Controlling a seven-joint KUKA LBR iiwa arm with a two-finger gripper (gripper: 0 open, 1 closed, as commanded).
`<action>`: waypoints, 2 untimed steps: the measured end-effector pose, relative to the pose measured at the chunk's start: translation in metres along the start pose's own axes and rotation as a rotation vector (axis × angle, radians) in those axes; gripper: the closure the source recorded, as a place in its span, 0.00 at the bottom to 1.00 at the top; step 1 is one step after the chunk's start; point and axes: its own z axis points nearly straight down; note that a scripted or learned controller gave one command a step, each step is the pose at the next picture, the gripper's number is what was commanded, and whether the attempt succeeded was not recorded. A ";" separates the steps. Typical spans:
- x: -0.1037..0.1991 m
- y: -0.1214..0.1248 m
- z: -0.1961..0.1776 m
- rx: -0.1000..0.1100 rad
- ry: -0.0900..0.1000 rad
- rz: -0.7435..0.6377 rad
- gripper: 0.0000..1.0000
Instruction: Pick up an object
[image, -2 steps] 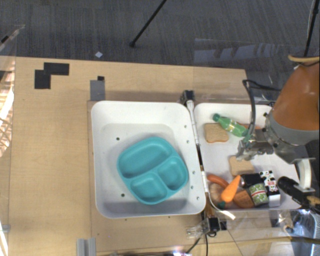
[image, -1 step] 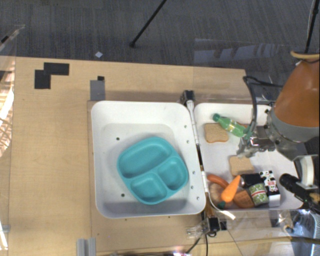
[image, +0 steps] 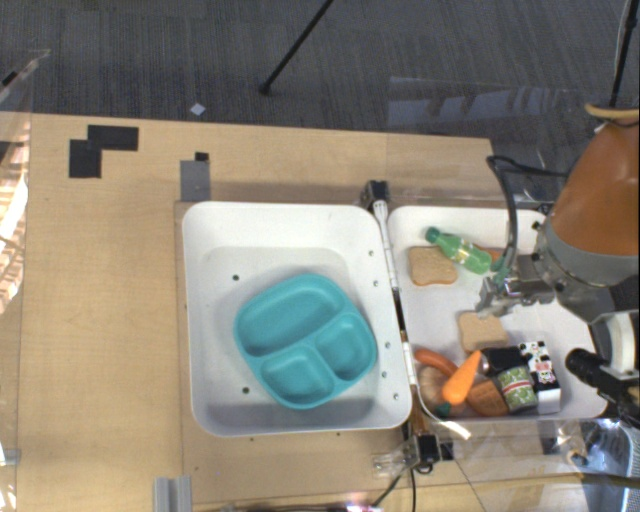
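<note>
Toast slice (image: 483, 329) looks like the likeliest target: it lies flat on the right bin (image: 440, 232) floor just below the pincer (image: 497, 297), near enough that the tips seem to hang right over its top edge, tho contact can't be told. Pincer state: can't tell how far apart it stands, metal parts blur together, and nothing shows caught in it. Arm (image: 600, 210) comes in from the right, so things sit loose in the bin where it can reach down on them. Count in right bin: 2 bread pieces, the near one plus a 2nd slice (image: 432, 265) up and left of the pincer; 1 green bottle (image: 460, 250) lying on its side above-left, prob. tipped as dumped; 1 carrot (image: 462, 378) leaning on a heap below-left; 1 sausage (image: 433, 358) beside it; 1 green can (image: 515, 387) below; 1 black-and-white box (image: 538, 363) below-right; a brown lump under the carrot, unclear what. Heap crowds the bottom wall, so it's a harder grab than the lone toast. Left bin (image: 280, 225), far left of pincer: 1 teal plate (image: 305, 340) w/ 3 compartments, flat. Both bins rest on the wooden surface (image: 100, 350).
</note>
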 end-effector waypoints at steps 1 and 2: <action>0.001 0.003 -0.011 -0.006 -0.001 -0.010 1.00; 0.000 0.000 -0.012 -0.003 0.000 0.258 1.00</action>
